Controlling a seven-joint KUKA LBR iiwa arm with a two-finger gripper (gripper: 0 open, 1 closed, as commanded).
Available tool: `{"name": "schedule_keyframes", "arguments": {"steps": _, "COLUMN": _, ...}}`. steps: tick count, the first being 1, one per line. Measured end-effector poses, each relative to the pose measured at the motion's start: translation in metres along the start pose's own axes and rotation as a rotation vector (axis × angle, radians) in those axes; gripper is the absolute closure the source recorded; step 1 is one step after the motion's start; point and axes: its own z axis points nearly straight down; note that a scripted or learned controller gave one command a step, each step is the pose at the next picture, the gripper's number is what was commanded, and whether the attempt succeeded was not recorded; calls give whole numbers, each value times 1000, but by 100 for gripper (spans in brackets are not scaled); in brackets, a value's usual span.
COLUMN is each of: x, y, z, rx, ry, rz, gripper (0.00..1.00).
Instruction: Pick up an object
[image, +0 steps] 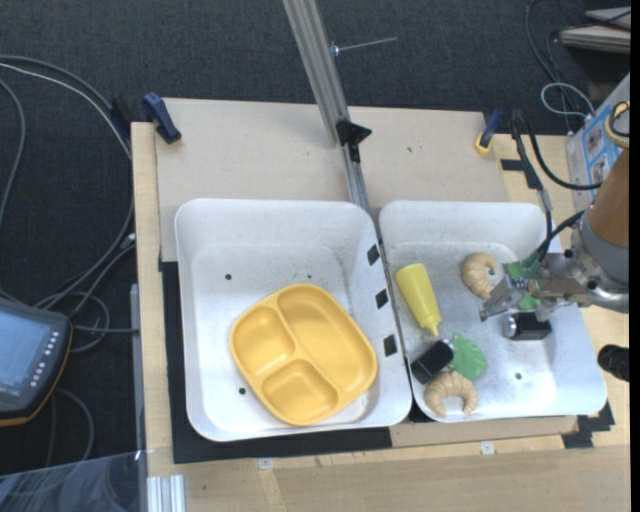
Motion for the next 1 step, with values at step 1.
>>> {"name": "schedule_keyframes", "arguments": {"steps": 1, "x": 0, "y": 0, "z": 0, "rx": -1, "ry": -1, "rz": 0, "gripper": 0}}
